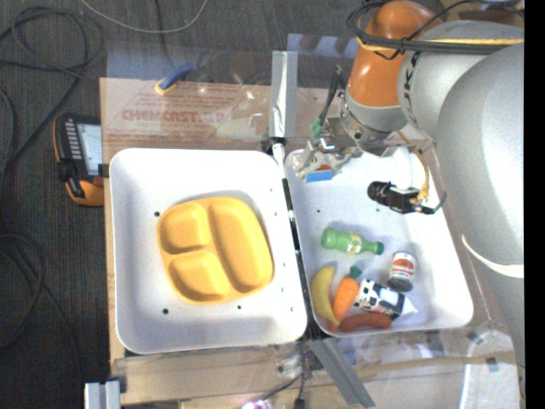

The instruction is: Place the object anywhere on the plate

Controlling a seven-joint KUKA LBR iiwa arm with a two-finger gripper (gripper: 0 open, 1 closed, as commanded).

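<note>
Dark carpet surrounds the bench. On the left bin's yellow plate (215, 247) nothing rests yet. At the right bin's (443, 313) far corner the gripper (319, 156) has narrow fingers pinching a small blue object (319, 175); carrying and placing remain.

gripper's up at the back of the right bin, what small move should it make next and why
Probably lower a little onto the blue object just under the gripper. The yellow plate in the left bin carries nothing yet, and the bottle, banana and carrot lie farther off toward the front of the right bin.
</note>
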